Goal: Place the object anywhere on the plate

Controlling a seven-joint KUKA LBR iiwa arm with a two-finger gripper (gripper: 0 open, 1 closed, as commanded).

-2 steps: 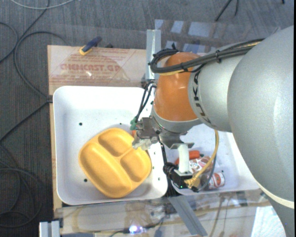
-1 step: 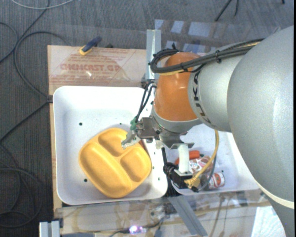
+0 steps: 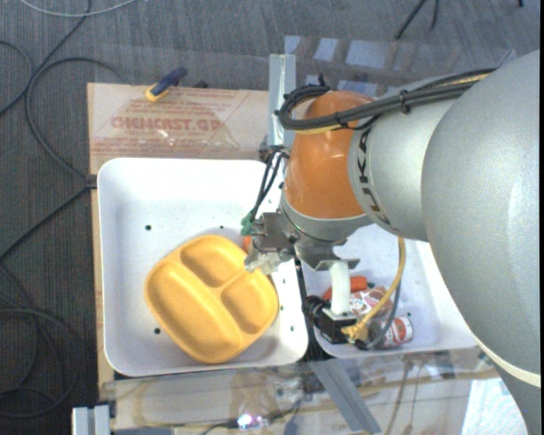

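site: bench with two shallow white bins side by side. left bin (image 3: 127, 243) holds a yellow three-compartment plastic plate (image 3: 186, 311), lying flat and turned at an angle, in the lower middle of the bin floor.

arm: grey arm with orange band (image 3: 322, 166) reaches in from the right and covers most of the right bin (image 3: 426, 315). the pincer (image 3: 261, 259) hangs at the divide between the bins, over the upper right rim of the plate. whether the pincer is open or closed cannot be told; the wrist body hides it from above.

task item: a small orange-red object (image 3: 247, 236) shows just beside the pincer, at its upper left, close against the wrist housing. it is off the plate's rim, near the plate's upper right corner. only a small part of it shows; whether it rests on the bin floor or is held cannot be told. the plate's three wells show bare yellow.

other items: a red and white printed item (image 3: 397, 332) lies in the right bin near its lower edge. a brown cardboard sheet with red lettering (image 3: 163, 130) lies behind the left bin, with a small blue and yellow object (image 3: 166, 82) at its far edge.
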